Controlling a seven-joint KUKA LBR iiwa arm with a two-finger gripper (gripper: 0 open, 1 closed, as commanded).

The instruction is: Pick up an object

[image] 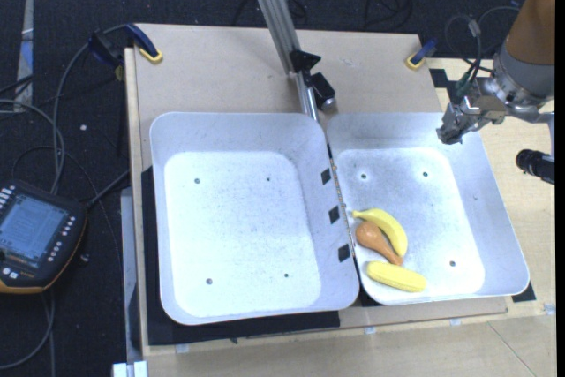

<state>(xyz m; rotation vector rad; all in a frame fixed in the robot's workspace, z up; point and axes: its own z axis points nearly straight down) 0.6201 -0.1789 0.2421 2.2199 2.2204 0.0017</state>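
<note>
Gripper (452, 130) hangs over the far right corner of the right bin (494, 225), and I cannot tell its state. Its targets lie well apart from it, toward the near left of that bin: a curved banana (387, 227), an orange pear (377, 242) touching it, and a yellow piece (396, 278) lying left-right. Bare white floor separates them from the gripper; the left bin (238, 216) sits beside.

Arm (530, 40) cut by right edge; pendant (31, 234) by left.

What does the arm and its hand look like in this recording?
The arm is grey with a broad orange-brown band above the wrist. Thin dark cables loop beside the wrist. The hand is small, dark grey metal, too blurred for finer detail.
</note>
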